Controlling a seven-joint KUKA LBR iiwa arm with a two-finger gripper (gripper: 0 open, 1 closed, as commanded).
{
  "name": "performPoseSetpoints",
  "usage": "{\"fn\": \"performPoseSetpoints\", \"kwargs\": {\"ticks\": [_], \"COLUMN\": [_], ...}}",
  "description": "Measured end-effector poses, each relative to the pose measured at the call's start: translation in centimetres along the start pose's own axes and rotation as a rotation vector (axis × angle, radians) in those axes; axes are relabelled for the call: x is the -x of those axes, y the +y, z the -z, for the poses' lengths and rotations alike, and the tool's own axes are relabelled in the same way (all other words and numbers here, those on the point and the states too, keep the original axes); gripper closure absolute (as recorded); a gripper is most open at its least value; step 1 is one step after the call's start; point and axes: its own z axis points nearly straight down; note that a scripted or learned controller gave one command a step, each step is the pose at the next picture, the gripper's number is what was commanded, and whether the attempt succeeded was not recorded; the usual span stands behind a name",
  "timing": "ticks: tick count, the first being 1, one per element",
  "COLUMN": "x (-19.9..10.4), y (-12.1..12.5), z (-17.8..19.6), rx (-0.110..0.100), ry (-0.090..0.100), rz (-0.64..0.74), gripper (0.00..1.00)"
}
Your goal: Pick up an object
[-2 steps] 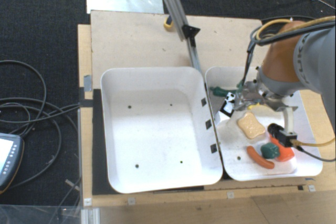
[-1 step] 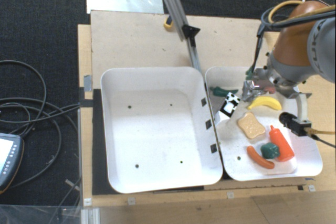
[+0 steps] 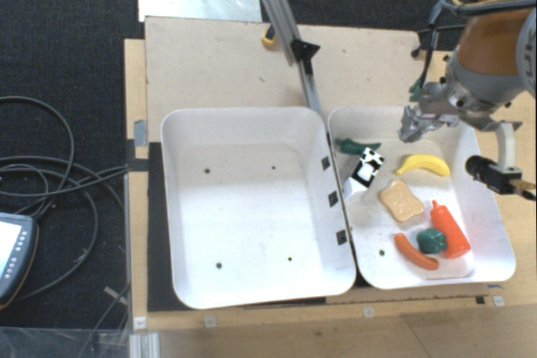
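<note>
Claw (image 3: 417,126) above banana (image 3: 423,165), bread (image 3: 401,201) nearby

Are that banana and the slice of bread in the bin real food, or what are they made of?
Probably plastic toys. The banana is an even, smooth yellow with a slight sheen. The bread looks matte tan with a neat crust outline, perhaps plastic or foam. The view is too coarse to be sure.

a robot lab — bench (image 3: 210,63), loose cables (image 3: 50,172), toy-food bins (image 3: 252,121)

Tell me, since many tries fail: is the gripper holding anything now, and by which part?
Nothing is held. The gripper hangs above the right bin's far end, with the banana lying loose just below it.
</note>
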Motion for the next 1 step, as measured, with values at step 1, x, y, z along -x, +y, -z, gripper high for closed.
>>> {"fn": "performPoseSetpoints", "kwargs": {"ticks": [1], "x": [-0.02], "y": [0.1], "z": [0.0], "rx": [-0.006], "ry": [0.0], "rz": [0.0], "gripper": [1.0]}}
